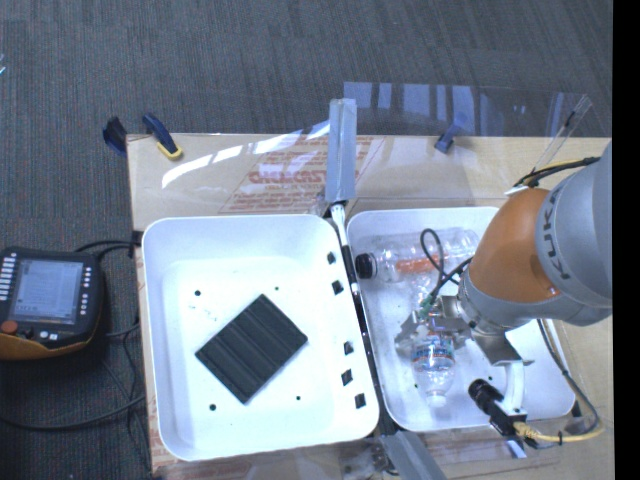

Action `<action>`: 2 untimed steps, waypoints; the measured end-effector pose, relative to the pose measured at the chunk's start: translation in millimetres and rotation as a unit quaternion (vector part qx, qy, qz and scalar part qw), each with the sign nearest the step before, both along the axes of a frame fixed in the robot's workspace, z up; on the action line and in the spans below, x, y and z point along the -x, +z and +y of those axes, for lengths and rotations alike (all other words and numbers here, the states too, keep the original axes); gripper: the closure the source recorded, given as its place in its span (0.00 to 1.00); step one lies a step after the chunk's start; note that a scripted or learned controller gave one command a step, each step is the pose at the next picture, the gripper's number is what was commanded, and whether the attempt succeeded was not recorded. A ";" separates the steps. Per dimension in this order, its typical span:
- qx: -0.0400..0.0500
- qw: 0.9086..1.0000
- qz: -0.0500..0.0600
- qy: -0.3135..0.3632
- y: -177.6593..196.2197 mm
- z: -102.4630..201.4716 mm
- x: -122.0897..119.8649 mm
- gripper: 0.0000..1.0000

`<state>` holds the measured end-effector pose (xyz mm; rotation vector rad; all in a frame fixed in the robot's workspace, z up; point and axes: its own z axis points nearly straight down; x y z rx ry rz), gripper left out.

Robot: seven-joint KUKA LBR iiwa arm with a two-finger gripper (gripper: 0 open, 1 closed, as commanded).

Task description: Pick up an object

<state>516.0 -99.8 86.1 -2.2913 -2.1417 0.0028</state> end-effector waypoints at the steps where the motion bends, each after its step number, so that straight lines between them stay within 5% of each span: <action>1: 0.000 0.987 -0.001 0.161 39.6 -34.6 23.7 0.00; 2: -0.001 0.989 -0.001 0.151 0.0 -27.7 31.9 0.00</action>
